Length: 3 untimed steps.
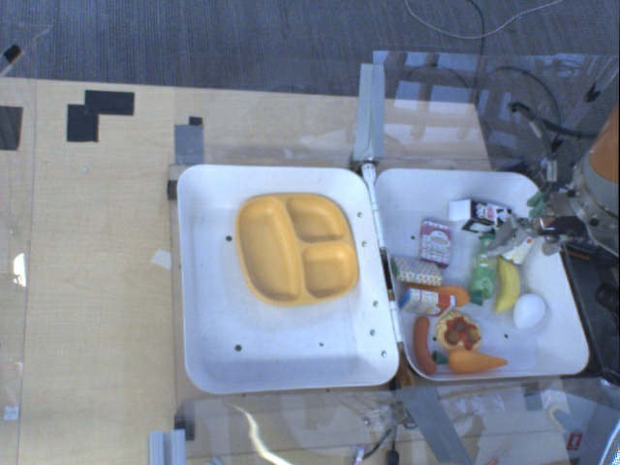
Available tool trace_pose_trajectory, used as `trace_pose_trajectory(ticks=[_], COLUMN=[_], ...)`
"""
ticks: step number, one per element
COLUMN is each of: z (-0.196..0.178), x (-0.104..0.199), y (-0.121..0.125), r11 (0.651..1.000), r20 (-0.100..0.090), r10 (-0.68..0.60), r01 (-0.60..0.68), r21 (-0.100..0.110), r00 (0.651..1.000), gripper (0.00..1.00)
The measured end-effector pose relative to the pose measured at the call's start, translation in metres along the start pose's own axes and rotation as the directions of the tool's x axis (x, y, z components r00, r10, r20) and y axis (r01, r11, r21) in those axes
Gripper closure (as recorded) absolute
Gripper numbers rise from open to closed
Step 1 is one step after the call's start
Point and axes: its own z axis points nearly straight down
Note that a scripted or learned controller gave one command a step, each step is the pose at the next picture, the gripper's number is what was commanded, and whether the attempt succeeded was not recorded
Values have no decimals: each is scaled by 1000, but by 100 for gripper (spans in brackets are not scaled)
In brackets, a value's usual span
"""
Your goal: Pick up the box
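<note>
My gripper [515, 238] hangs over the right bin [572, 356], near its right rim above the banana [507, 285]; whether my jaws are apart or together, cannot tell. The box [435, 241], pink, lies flat in that bin's upper middle, apart from me. A yellow tray [295, 247] sits in the left bin [208, 356].

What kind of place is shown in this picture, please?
Probably a robotics lab test bench, not a kitchen: two white bins sit on a wooden bench, one holding a yellow tray, the other toy food such as a banana, with a loose cable on grey carpet.
</note>
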Motion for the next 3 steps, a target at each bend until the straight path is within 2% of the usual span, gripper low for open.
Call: trace_pose_trajectory(ticks=[1, 2, 3], z=[115, 44, 183], x=[40, 45, 27], y=[67, 72, 72], r11=[995, 952, 957], r20=[-1, 0, 4], r10=[97, -308, -291], r01=[-97, 308, 291], r21=[5, -1, -7], r00=[995, 952, 957], gripper=[0, 0, 0])
